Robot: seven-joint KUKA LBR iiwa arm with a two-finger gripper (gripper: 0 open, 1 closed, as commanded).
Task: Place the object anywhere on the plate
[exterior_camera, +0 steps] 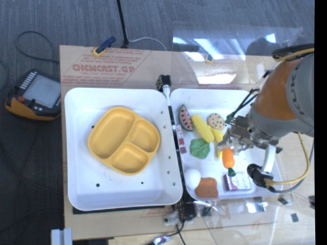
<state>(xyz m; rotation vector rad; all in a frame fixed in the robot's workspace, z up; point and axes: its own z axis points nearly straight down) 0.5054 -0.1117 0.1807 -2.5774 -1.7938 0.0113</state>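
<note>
— How is the scene laid out?
— A yellow plate [124, 139] is seen in the left bin [76, 188], well apart from the toy food in the right bin [265, 192].
— And the object?
— A carrot [228, 158] is seen upright just beneath the jaws [228, 146], long axis toward the camera's bottom edge. Whether it is gripped cannot be told.

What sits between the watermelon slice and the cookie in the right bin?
In the camera view, the yellow corn cob lies between the watermelon slice and the cookie, with the green leaf just below that stretch.
</note>
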